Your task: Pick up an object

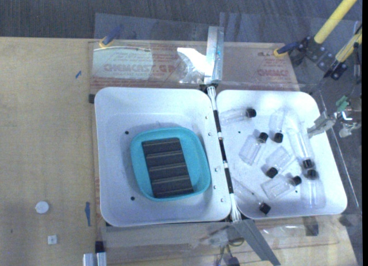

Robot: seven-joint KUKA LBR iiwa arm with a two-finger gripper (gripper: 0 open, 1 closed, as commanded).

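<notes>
1. Bare wood bench [40,133] at far left. A small white disc [41,206] and a tiny square bit [52,239] lie near its front edge, well apart from the bins.
2. Left bin [109,110]: a teal tray [138,155] sits flat near its middle, tilted slightly against the bin's edges. A dark ribbed insert [167,167] with four bars fills the tray's well.
3. Behind the bins, a clear panel carries faded red lettering. Crumpled clear plastic [192,64] lies at the back, around the line where the two bins meet.
4. Right bin [241,187]: clear vials [250,149] with black caps are scattered across it, all lying on their sides.
   - One lies near the back-left corner.
   - A pair lies at centre.
   - Several are clustered toward the right and front, some touching each other.
   - A loose-looking black cap [264,207] sits near the front rim.
   - The clear bodies blur into the white floor, so an exact count is not possible.
5. Right rim of that bin: the gripper [329,120] shows as a pale metal part reaching in over the edge, near the rightmost vials. I cannot tell whether the claw is released or clenched, and nothing is visibly grasped.
6. Top right: yellow poles [340,9] slant over a black clamp [322,58].
</notes>
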